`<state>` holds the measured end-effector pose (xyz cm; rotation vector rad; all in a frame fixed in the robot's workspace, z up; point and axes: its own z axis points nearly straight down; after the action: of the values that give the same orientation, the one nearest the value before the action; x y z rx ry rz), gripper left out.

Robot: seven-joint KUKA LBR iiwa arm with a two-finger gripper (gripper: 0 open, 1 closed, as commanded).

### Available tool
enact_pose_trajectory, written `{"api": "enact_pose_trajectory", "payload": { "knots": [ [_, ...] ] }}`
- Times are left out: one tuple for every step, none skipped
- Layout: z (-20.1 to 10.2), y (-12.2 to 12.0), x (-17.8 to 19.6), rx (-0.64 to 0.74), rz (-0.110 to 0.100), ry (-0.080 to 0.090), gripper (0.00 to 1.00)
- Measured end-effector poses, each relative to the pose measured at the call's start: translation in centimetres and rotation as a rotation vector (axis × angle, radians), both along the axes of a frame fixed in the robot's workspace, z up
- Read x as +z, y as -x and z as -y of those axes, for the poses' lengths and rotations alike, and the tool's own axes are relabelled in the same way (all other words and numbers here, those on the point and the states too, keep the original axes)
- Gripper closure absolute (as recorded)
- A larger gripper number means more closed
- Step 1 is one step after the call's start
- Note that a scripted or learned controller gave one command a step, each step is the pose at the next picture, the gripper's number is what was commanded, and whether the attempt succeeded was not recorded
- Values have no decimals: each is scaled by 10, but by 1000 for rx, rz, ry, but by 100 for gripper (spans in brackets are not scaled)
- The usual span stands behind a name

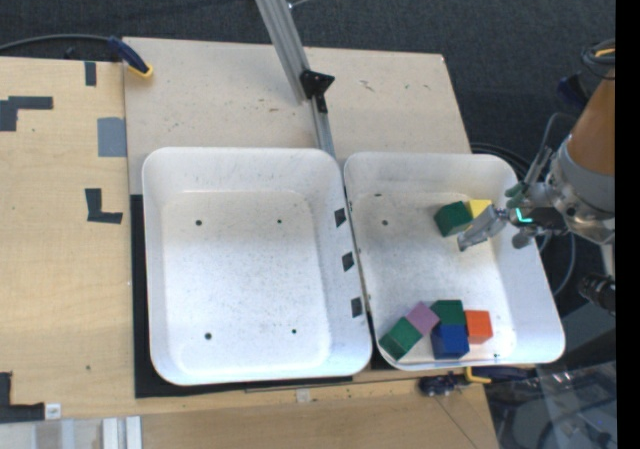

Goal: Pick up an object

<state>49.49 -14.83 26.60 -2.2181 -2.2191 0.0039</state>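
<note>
While the arm point(590, 152) leans in from the right over the edge of the right bin point(400, 172), its gripper point(478, 230) sits low near that bin's upper right part, just beside a green block point(452, 217) and a yellow block point(480, 207). From where I stand the grey fingers point(482, 228) are a blur against the white floor, so I cannot tell whether they are spread or closed, and no block shows between them. The green block lies touching the yellow one, or very nearly so. Down in the lower corner of the same bin there is a huddle of pieces: a second green block point(401, 337), a lilac block point(423, 317), a dark green block point(447, 311), a blue block point(450, 339) and an orange block point(479, 325), packed close together. The left bin point(240, 162) stands alongside, rims touching.
</note>
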Motion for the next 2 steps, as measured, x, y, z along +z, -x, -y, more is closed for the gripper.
{"api": "enact_pose_trajectory", "payload": {
  "knots": [
    [0, -1, 2, 1, 3, 1, 0],
    [-2, 1, -63, 0, -3, 0, 0]
  ]
}}
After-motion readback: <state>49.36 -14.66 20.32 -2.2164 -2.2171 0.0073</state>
